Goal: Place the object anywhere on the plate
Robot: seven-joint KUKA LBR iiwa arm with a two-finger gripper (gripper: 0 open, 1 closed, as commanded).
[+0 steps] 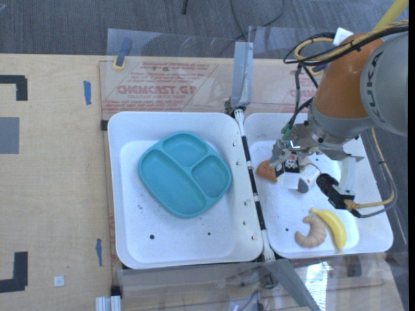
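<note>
Big grey arm (363,89) reaching in from right, bent down over right bin (376,238). Teal plate (185,173) sitting in left bin (130,238). Gripper (285,159) low beside orange object (266,171), touching maybe; finger state impossible to tell.

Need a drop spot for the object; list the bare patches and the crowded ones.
The teal plate has three bare compartments. White floor of the left bin is bare around it. In the right bin, the croissant, banana, an orange object and the gripper crowd it.

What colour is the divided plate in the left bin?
Teal blue plate, clearest in the camera view.
</note>
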